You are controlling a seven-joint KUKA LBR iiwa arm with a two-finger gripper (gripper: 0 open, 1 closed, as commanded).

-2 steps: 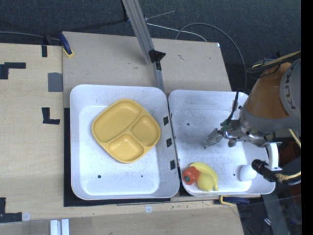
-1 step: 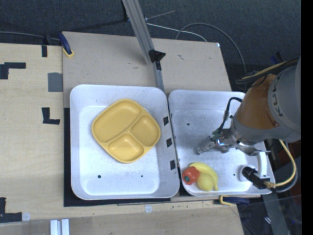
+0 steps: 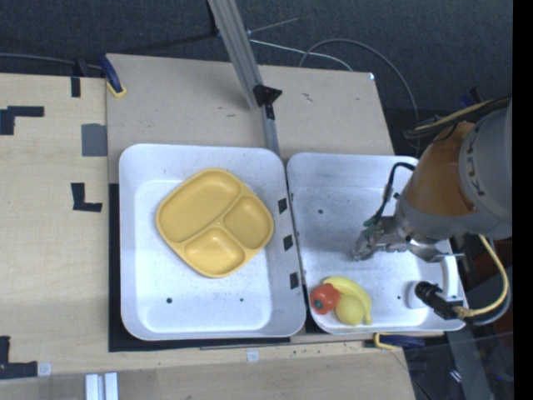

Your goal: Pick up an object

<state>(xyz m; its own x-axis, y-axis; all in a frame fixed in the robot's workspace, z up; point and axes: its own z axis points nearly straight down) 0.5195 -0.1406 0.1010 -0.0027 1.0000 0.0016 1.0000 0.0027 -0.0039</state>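
Claw point(image 3: 364, 248) is down in the right bin point(image 3: 333, 173), can't tell its state, and I see nothing in it. Toy fruit point(image 3: 341, 300) sits just below it near the bin's front wall. Pickup not done yet.

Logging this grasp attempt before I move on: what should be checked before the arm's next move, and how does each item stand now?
1. Gripper above the right bin: ok.
2. Gripper over a target: not ok; it hangs above bare bin floor.
3. Fruit pile reachable: ok, at the bin's near edge, below the gripper.
4. Anything held: cannot tell.
5. Yellow divided plate clear of the arm: ok, in the left bin.
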